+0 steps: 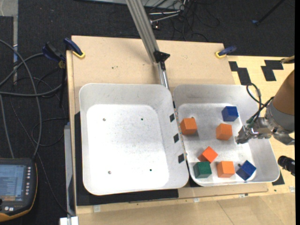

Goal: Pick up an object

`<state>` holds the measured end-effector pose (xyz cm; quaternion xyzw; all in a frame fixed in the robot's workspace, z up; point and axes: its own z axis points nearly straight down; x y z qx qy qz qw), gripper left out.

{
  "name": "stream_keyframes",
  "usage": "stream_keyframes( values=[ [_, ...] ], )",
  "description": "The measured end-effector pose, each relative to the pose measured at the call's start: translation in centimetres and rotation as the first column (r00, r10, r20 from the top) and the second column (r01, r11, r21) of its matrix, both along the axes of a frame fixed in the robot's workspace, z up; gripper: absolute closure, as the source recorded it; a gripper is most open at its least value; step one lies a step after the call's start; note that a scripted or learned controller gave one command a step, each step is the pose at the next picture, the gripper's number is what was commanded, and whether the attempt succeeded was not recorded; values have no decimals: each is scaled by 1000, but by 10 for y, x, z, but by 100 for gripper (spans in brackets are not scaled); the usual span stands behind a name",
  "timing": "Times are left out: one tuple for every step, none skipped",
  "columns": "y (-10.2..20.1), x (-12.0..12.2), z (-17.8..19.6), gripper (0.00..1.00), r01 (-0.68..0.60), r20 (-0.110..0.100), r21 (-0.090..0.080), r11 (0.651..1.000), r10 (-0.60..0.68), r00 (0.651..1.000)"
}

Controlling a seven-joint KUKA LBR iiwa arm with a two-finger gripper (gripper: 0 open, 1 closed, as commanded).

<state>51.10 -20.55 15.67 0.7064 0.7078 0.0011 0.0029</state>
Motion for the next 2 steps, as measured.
stream_keyframes(
  values=[
    [-5, 11, 52, 100, -1, 1, -1, 1000, 1, 1000],
    [-6, 12, 87, 100, -2, 0, 0, 1000, 2, 1000]
  ],
)
